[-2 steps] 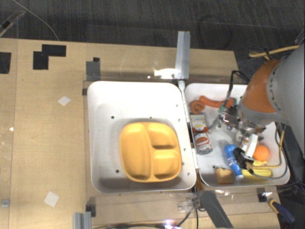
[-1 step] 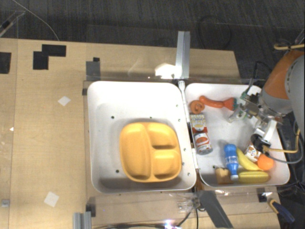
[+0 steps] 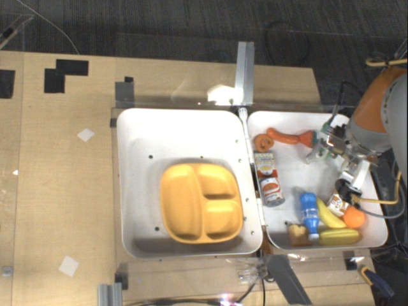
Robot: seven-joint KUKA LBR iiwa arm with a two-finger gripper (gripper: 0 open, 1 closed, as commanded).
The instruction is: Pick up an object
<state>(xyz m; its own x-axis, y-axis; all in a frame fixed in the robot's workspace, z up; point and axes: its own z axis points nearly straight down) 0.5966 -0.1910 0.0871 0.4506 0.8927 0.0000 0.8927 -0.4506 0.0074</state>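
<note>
The orange-handled tool [image 3: 290,137] lies in the right bin [image 3: 376,238], at its far end, long axis running left-right, handle end toward the gripper [image 3: 324,142]. Whether the gripper grips it, I cannot tell. Nearer lie 1 can [image 3: 270,185], 1 blue bottle [image 3: 310,214], 2 bananas [image 3: 336,228]. The left bin [image 3: 134,171] holds 1 yellow tray [image 3: 200,201].

Wood bench [image 3: 57,190] w/ 2 white bins [image 3: 137,139], side by side.
</note>
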